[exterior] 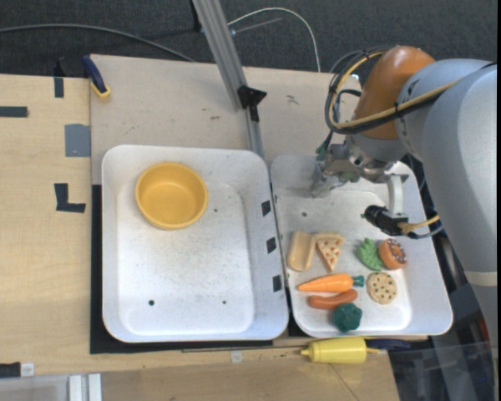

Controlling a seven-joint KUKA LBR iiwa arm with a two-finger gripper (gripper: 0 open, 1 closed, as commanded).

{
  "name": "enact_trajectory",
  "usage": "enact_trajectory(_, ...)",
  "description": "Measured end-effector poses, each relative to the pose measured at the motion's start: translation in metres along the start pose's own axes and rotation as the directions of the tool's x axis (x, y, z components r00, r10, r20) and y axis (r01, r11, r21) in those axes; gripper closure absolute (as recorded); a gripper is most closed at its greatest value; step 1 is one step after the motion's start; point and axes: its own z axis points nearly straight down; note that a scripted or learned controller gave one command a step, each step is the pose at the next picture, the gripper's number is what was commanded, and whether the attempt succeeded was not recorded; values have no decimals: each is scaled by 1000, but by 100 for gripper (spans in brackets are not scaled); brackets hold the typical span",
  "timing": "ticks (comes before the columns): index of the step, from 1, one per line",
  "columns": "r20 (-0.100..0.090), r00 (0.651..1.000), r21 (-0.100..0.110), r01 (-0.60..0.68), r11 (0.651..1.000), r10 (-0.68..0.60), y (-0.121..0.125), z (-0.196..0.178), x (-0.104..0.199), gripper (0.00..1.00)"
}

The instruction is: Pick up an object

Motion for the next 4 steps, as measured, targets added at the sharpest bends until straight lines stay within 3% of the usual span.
enact_trajectory(2, -1, 1000, -5, -3, 1000, 3, 6, -99, 2, 100)
enact_trajectory(3, -1, 1000, -4, -3, 1000, 3, 7, -127, 2, 100)
enact_trajectory(4, -2, 1000, 1, 1, 1000, -1, 3, -116, 53, 100)
